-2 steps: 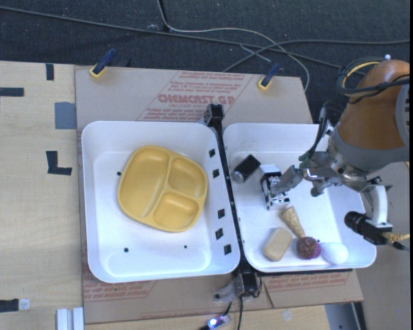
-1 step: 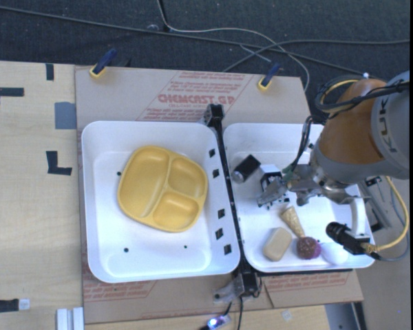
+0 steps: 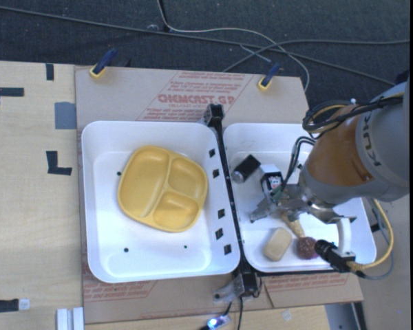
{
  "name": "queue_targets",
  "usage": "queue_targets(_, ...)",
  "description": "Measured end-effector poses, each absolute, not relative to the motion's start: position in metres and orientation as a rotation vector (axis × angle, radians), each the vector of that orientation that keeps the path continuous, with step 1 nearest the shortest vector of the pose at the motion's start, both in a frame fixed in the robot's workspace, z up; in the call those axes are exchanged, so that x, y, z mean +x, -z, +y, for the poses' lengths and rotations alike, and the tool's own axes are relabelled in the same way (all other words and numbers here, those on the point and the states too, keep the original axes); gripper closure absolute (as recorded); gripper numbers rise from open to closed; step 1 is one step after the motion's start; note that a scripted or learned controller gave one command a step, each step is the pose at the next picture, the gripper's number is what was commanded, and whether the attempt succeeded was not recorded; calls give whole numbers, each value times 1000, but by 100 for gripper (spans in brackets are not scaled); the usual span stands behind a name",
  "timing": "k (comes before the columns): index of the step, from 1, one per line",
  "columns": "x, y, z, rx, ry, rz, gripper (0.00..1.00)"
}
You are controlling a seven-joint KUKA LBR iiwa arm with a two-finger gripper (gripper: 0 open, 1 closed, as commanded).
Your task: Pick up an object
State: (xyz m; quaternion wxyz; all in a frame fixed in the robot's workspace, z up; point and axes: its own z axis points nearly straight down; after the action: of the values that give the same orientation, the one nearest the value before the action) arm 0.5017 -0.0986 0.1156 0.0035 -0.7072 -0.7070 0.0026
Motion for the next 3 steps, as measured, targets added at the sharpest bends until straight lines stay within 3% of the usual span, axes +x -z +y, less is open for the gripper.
queue_targets(1,503,-128,-98,-2216,-4,-2220,100)
queue_targets(3,506,-244,-99,-2223,4,-2226,100)
